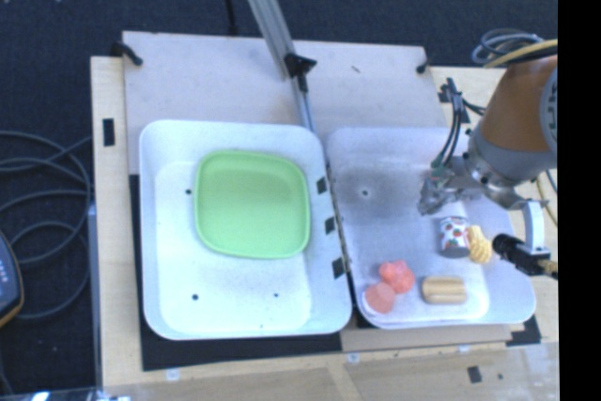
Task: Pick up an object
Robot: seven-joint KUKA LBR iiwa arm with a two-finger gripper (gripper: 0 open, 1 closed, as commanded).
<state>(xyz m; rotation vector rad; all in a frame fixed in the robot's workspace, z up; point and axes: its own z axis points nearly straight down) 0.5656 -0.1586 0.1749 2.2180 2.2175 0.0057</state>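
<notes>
- The tool (438, 194) hangs over the right bin (376, 166), near its right side; whether it is open or closed cannot be told.
- A small can (454, 237) lies just below it, touching a yellow piece (480, 245).
- Two pink pieces (389, 285) and a tan roll (443, 290) crowd the near rim.
- That bin's left half is bare.
- A green plate (253, 204) sits in the left bin (164, 202).

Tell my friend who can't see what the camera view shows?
A robot gripper hangs over the right bin, near a small can, pink toys and a bread roll. The left bin holds a green plate.
</notes>
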